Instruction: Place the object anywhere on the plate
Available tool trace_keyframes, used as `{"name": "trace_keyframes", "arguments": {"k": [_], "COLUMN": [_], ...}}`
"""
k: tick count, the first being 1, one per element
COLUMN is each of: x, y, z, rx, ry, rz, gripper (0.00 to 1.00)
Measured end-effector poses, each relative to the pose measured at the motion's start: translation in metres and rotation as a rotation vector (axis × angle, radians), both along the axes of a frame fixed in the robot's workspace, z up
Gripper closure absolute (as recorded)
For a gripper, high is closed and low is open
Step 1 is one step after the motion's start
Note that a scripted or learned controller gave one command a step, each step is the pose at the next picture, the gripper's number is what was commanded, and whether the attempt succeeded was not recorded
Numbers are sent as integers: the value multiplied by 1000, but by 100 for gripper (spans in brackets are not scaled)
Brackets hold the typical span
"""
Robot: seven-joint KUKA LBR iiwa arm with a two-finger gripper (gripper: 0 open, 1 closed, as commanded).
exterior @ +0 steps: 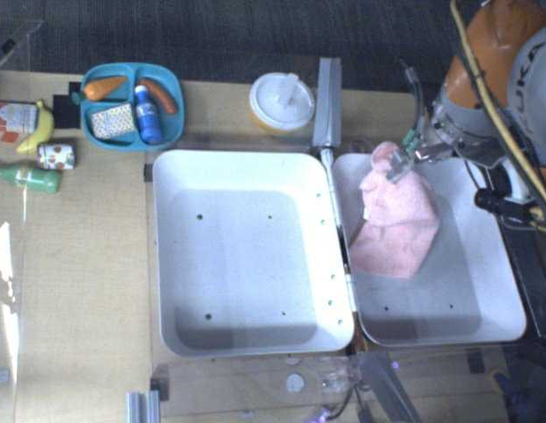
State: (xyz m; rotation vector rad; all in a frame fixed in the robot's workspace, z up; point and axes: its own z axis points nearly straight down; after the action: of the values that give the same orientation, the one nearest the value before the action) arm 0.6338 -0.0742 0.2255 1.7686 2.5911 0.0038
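Far left a blue divided plate (132, 104) with toy food, then a white lidded cup (282, 102), left bin (247, 252), right bin (484, 298) with pink cloth (396, 223) at its far-left, gripper (402, 167) pinching the cloth's top edge between its fingers.

Pink cloth (394, 218) — white bins (247, 254) — blue tray (172, 104).
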Motion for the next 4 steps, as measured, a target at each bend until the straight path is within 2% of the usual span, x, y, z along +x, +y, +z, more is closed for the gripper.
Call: {"name": "trace_keyframes", "arguments": {"k": [2, 3, 4], "x": [-21, -28, -37], "y": [96, 146, 200], "z": [15, 2, -7], "rx": [-2, -4, -4], "ry": [0, -3, -2], "rz": [810, 1199, 1204], "gripper": [100, 100, 100]}}
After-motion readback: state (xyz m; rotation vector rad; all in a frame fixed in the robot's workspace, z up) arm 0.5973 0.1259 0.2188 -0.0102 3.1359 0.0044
